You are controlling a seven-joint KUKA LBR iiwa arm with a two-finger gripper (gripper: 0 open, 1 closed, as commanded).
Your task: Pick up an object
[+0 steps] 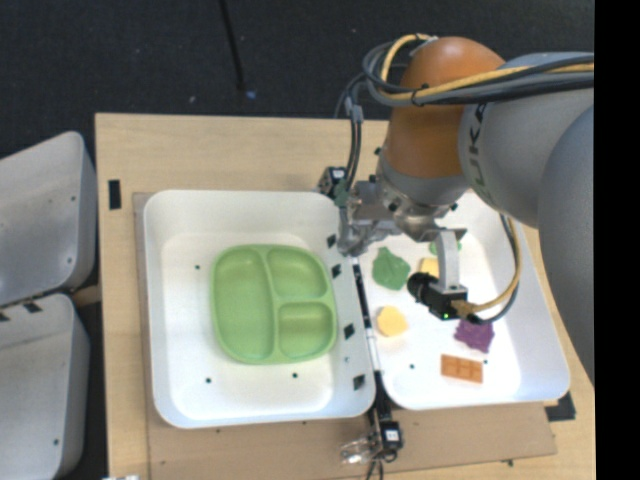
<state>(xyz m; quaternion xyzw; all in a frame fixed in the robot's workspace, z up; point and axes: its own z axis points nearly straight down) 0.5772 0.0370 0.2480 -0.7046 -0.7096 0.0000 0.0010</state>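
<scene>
Bench (120, 268): two white bins side by side.

Left bin (180, 388): holds one green divided plate (272, 302), lying flat near the centre and extending toward 3 o'clock.

Right bin (520, 368): holds the loose pieces.
- A green lump (390, 269) lies at 10 o'clock from the bin's centre.
- A yellow piece (391, 321) lies at 6 o'clock from the lump, close to the dividing wall.
- A purple piece (474, 334) lies toward 5 o'clock of centre.
- An orange block (461, 369) lies flat at 6 o'clock, just below the purple piece.

The arm (440, 118) covers the 12 o'clock portion of this bin.

The gripper (372, 230) sits over the dividing wall, at 11 o'clock from the green lump and near it. Whether it is spread or pressed together cannot be told, and no piece is seen in it.
</scene>
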